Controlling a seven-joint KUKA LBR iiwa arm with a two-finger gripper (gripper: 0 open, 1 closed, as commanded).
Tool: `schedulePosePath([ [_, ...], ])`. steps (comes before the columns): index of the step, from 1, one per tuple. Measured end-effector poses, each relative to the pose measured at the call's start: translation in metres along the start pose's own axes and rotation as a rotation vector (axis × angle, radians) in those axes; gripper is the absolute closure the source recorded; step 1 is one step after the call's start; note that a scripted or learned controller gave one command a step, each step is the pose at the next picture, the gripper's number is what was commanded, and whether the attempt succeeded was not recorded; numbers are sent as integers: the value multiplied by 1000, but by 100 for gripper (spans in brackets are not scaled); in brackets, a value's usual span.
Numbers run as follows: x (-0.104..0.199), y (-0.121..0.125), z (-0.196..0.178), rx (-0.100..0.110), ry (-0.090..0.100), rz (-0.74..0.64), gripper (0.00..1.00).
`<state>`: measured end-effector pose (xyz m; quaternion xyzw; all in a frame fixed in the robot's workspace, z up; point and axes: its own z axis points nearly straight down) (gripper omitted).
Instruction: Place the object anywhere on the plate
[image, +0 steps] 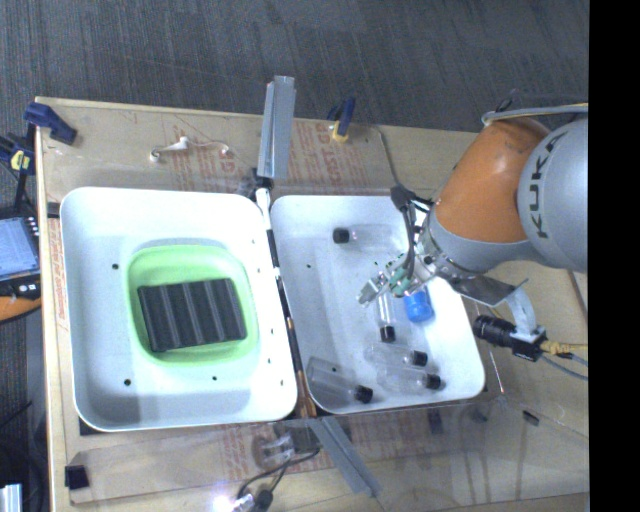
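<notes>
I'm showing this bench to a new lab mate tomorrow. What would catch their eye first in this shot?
Probably the light green plate with a dark ribbed slab on it, sitting in the middle of the left bin. Next, the big orange and grey arm reaching in from the right, its tool low over the right bin beside a small blue object, with little clear, black-capped vials scattered nearby.

Only readable bit is "KUKA" in dark letters running down the grey arm (560, 190), cut off at the edge.
</notes>
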<state>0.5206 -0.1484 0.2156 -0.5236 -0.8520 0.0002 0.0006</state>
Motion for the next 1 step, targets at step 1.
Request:
schedulePosePath([
  [1,0,0,0,0,0,0,0],
])
